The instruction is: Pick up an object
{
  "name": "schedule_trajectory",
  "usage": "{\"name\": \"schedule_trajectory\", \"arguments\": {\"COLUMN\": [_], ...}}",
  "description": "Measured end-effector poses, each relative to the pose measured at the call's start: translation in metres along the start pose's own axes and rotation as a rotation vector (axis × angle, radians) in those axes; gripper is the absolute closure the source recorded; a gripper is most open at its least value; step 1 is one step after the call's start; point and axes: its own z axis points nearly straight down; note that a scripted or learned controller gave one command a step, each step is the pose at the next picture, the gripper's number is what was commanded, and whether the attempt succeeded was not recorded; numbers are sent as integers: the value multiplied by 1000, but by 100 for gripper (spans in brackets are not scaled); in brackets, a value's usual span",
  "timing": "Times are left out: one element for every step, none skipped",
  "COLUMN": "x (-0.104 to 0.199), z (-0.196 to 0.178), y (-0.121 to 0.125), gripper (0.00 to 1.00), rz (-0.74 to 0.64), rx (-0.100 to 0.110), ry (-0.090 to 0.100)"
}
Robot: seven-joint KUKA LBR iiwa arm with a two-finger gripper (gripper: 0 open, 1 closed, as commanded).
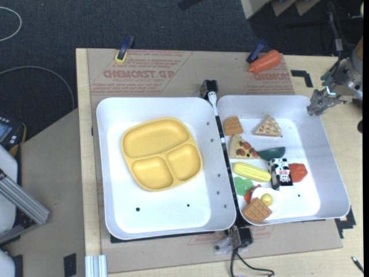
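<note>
- Overhead, first entry: my claw [319, 104] hangs at the right bin's [323, 154] far right corner, just outside its rim; whether it is released or clenched I cannot tell, and nothing is visibly between its tips.
- Bench [86, 154]: pale board, with a sheet of printed cardboard [173, 71] laid under both bins; red lettering shows along the far edge.
- Left bin [115, 212]: white, shallow; a yellow divided plate [161, 153] lies in its middle, three compartments, turned at a slant.
- Right bin, toy food gathered toward its left half:
  - brown cracker [233, 125] at the far left corner
  - sandwich wedge [268, 127] just to its right
  - pizza slice [241, 149] against the left wall
  - dark green piece [272, 153] beside the pizza
  - corn cob [250, 171] in the middle, a green leafy piece [242, 184] nearer
  - black-and-white cow figure [281, 172] touching a red piece [297, 171]
  - fried egg [267, 200] and waffle [256, 211] at the near edge.
- Clamps: yellow-and-blue one [122, 51] at the cardboard's far left; orange-handled one [265, 61] at the far right; black clips where the bins meet, far [210, 89] and near [242, 236].
- Room: dark carpet [115, 10] beyond the bench, a thin cable loop [17, 27] on it; aluminium framing [23, 201] at the bench's left.
</note>
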Motion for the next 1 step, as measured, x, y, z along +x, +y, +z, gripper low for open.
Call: {"name": "schedule_trajectory", "arguments": {"x": [47], "z": [7], "y": [-3], "gripper": [100], "rz": [-3], "rx": [8], "ry": [5]}}
